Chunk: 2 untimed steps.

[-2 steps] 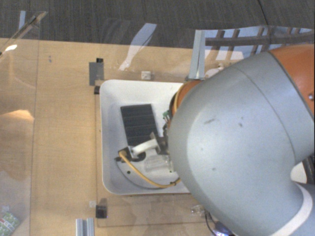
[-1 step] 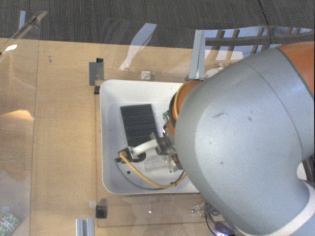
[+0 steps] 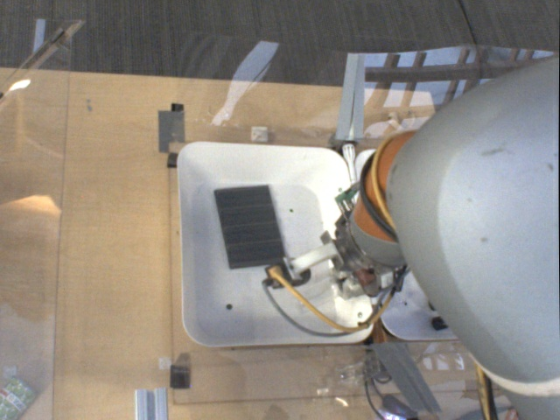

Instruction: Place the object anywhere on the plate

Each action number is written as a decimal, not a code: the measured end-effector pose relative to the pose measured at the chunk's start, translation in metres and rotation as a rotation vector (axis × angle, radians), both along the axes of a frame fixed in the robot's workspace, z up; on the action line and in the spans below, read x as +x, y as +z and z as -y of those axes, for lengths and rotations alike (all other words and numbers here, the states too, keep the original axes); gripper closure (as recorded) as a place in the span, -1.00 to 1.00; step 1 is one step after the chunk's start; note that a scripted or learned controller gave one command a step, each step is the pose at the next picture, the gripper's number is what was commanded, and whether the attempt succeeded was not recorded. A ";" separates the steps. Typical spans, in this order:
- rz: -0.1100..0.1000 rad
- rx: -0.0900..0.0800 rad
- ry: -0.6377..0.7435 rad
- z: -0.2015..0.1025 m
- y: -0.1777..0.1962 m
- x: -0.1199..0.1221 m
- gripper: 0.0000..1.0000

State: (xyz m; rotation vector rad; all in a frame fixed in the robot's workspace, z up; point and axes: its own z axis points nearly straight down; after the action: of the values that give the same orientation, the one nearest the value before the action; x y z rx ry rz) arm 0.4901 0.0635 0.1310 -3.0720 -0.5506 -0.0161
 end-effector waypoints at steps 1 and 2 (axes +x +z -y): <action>0.012 -0.015 -0.155 -0.063 -0.036 0.003 1.00; 0.013 -0.005 -0.150 -0.159 -0.036 0.003 1.00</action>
State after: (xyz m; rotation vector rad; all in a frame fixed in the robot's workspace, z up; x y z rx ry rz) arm 0.4933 0.2222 0.0949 -3.1123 -0.3200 -0.0366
